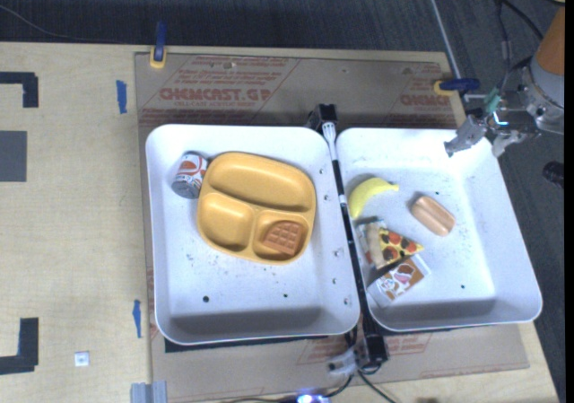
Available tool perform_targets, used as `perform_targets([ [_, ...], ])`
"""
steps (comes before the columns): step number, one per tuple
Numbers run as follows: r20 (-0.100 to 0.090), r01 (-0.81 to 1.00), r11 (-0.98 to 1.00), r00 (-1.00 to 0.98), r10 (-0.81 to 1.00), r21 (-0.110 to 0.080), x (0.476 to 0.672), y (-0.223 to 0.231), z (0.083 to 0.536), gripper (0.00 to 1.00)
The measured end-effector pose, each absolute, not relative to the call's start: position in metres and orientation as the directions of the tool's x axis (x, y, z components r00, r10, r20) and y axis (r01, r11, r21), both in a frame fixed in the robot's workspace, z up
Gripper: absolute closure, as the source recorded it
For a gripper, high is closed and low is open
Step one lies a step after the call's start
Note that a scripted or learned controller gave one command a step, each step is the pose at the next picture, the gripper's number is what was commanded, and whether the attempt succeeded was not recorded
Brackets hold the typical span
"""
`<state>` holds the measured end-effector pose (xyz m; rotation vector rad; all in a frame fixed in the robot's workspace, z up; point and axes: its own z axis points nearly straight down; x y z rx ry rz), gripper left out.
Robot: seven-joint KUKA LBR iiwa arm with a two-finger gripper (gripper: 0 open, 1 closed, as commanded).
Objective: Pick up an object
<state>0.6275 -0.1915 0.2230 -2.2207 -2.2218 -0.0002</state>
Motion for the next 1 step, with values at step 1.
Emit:
perform_targets([
  [1, -0.001, 1.000, 0.000, 0.000, 1.000, 0.004, 0.5936, -0.1949, 0.0962, 0.00],
])
